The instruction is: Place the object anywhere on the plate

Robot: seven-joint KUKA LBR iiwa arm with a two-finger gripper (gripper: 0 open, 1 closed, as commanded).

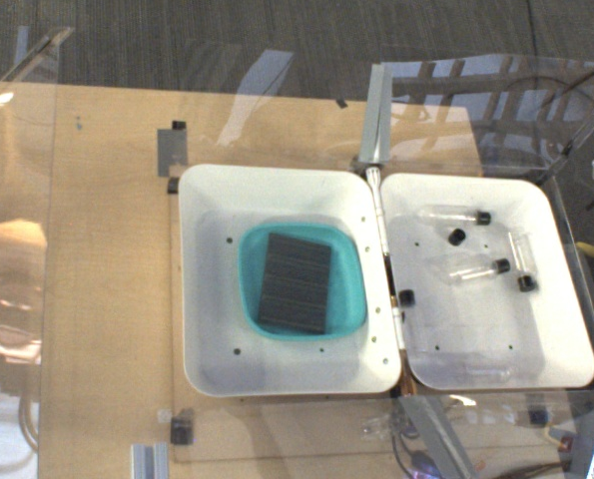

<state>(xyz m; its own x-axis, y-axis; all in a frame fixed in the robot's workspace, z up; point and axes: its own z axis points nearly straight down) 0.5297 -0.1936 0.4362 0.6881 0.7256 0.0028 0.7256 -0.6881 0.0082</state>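
Lying flat, dark ridged block on teal plate, left bin

No readable text, label, brand, number or sign appears anywhere in this overhead view. The two white bins, the left bin and the right bin, have plain unmarked surfaces. The teal plate and the dark ribbed block lying on it carry no print. The clear tubes at centre right are too small to show any marking.
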